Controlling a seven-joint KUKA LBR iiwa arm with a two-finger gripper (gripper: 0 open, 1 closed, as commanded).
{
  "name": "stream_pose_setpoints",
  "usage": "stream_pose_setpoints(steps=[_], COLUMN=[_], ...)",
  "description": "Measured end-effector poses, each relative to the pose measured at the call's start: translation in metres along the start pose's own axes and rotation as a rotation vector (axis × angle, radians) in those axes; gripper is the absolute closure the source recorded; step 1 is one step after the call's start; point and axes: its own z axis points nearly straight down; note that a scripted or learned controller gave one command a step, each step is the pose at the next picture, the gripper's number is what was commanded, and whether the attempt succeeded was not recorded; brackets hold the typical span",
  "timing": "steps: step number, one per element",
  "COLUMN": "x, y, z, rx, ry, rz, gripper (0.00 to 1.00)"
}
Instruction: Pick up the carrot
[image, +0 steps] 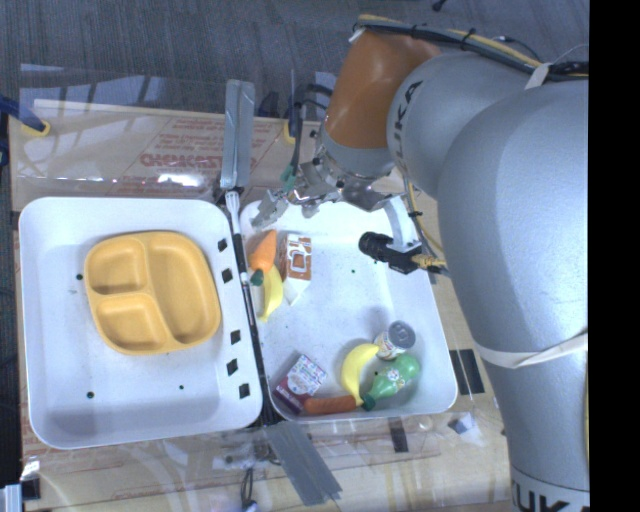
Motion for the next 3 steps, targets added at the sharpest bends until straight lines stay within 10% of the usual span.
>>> stream_pose_setpoints(steps=[1, 2, 3], x=[0.078, 0.019, 0.061], y=[-0.013, -0.004, -0.064], z=[0.001, -0.106, 0.002], rx=[0.002, -0.001, 0.004], ry=[0.001, -0.001, 0.001], rz=[-0.07, -0.031, -0.104], gripper=[0.0, 0.0, 0.0])
